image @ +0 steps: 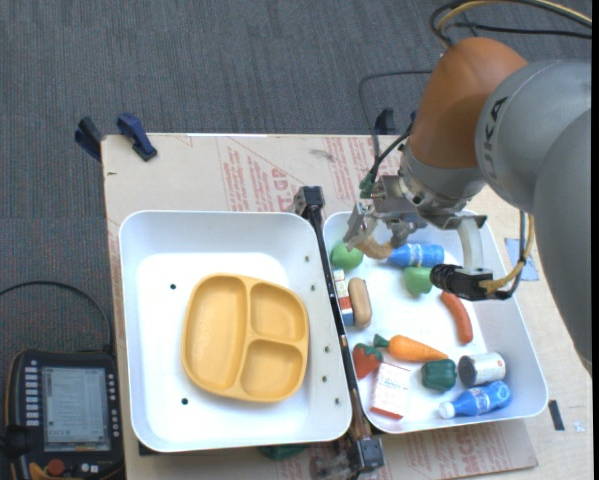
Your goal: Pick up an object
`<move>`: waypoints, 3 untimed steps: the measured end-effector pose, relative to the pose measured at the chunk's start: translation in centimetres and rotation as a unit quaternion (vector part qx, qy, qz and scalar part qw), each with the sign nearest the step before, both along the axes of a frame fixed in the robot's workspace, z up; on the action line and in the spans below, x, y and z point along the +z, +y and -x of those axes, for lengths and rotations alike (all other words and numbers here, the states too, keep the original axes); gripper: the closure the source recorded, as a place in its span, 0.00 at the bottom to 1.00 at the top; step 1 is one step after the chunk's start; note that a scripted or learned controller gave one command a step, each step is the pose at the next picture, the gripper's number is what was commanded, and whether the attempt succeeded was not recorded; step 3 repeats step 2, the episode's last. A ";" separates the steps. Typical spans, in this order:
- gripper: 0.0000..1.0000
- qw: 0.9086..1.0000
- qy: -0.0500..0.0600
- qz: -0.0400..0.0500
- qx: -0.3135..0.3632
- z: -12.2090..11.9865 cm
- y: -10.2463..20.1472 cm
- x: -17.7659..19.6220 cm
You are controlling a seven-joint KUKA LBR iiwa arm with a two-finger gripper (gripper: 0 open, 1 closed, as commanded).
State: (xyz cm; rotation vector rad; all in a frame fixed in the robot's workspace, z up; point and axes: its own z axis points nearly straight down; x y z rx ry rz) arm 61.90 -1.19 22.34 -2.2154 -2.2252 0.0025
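The right bin holds several toy foods: a green apple, a hot dog, a blue bottle, a green piece, a red sausage and a carrot. My gripper hangs over the bin's far left corner, just above and right of the apple. Its fingers stand apart, open. A small tan piece lies just below the fingertips; it does not look gripped.
The left bin holds a yellow divided plate. At the right bin's near end lie a red-and-white carton, a dark green piece, a grey can and another blue bottle. A black divider runs between the bins.
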 end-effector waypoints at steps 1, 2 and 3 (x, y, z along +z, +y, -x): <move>1.00 1.000 0.002 0.000 -0.002 4.5 1.1 -3.8; 1.00 1.000 0.000 0.000 0.000 -0.3 2.2 -0.2; 1.00 1.000 0.000 0.000 0.000 -0.3 2.2 -0.2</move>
